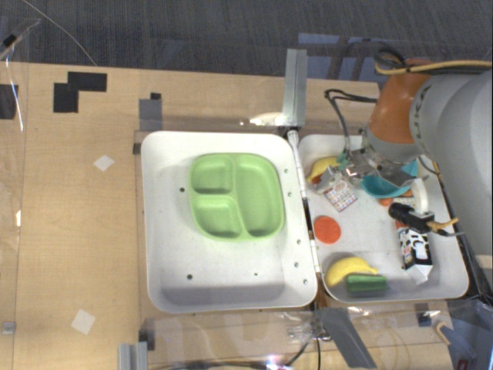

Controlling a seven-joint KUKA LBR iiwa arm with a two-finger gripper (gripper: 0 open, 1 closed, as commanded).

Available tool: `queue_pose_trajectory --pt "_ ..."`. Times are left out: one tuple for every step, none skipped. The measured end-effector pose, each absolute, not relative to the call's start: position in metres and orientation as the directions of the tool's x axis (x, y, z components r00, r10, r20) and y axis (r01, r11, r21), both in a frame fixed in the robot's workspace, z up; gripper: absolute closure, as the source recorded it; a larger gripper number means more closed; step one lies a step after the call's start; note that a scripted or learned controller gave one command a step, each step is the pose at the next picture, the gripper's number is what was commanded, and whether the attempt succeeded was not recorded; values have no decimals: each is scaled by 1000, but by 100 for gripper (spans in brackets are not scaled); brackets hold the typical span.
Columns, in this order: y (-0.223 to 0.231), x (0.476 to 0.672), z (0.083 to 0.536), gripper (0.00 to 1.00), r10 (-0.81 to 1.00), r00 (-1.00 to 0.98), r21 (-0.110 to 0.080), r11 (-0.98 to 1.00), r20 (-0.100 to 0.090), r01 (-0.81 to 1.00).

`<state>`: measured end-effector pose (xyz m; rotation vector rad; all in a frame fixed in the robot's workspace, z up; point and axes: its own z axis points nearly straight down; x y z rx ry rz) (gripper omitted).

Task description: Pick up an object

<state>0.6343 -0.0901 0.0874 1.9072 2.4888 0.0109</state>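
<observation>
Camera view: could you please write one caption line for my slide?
KUKA arm's tool lowered into the right bin among small objects; green divided plate in the left bin.

The right bin (454, 284) is crowded: a banana (348, 267) and green block (365, 284) fill its near edge. Open floor lies around the orange disc (327, 229). A green tray (235, 196) occupies the left bin's (166, 276) middle.

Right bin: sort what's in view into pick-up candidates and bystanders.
Candidates, right bin:
banana
green block
orange disc
teal bowl
cow carton
gripper above them

Bystanders:
green tray
left bin
</observation>
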Motion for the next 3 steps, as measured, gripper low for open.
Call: queue_pose_trajectory --pt "-91 614 88 0 994 -109 13 109 -2 994" --pt "-91 616 98 100 993 -116 15 116 -5 993" --pt "5 626 186 100 1000 16 6 -16 2 1000"
